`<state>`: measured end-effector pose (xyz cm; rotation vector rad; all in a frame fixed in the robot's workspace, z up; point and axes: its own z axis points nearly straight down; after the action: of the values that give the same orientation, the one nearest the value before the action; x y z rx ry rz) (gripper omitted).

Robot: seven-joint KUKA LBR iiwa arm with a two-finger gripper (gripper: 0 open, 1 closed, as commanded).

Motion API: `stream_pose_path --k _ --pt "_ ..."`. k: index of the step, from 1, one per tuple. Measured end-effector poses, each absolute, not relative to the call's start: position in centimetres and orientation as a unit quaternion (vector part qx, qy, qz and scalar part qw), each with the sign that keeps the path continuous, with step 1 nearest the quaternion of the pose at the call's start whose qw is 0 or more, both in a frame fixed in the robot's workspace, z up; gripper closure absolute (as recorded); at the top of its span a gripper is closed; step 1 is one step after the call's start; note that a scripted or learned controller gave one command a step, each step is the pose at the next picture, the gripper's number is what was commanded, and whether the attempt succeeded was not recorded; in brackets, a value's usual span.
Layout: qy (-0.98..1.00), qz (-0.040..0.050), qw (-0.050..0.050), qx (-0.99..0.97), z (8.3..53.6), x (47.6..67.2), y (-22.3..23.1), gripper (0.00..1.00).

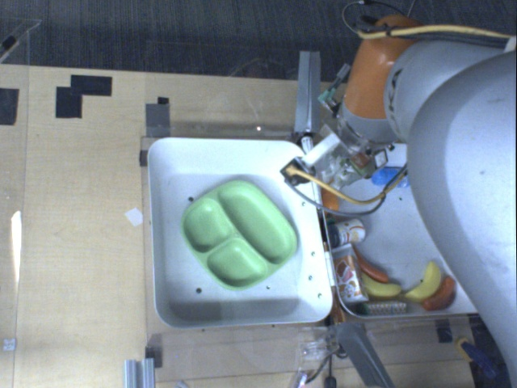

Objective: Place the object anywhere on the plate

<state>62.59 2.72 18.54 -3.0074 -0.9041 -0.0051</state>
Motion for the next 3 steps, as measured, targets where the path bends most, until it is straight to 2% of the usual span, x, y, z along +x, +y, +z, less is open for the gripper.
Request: stream_pose_path --k 1,2,3 --pt "-0.371 -0.0025 0.000 -0.929 18.6 64.3 4.2 1.00" --pt "-0.537 -0.0009 0.000 -0.843 18.5 55.8 7.2 1.00" --pt "-0.615 -0.0011 0.000 -0.789 12.6 50.8 14.1 1.00"
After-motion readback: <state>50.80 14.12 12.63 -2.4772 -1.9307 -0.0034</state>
